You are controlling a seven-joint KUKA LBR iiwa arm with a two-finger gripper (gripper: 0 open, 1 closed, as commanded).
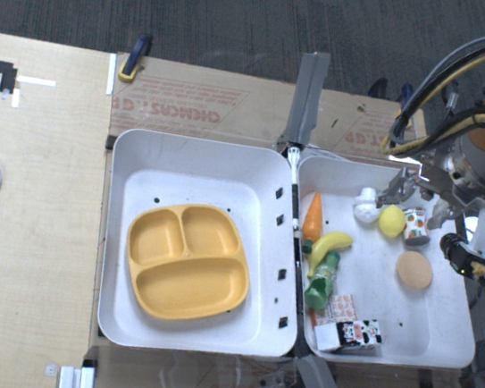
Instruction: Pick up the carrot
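Lowest in view, a carton [346, 333] lies in the right bin [436, 349], well below the gripper [402, 196]. Whether the jaws are open cannot be told; a lemon [391, 221] sits just beneath them. Well to their left, the carrot [312, 214] lies untouched.

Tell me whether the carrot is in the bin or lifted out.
In the bin. The carrot lies on the right bin's floor by its left wall, above the banana, apart from the gripper.

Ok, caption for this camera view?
Gripper above the right bin, carrot lying untouched by the divider.
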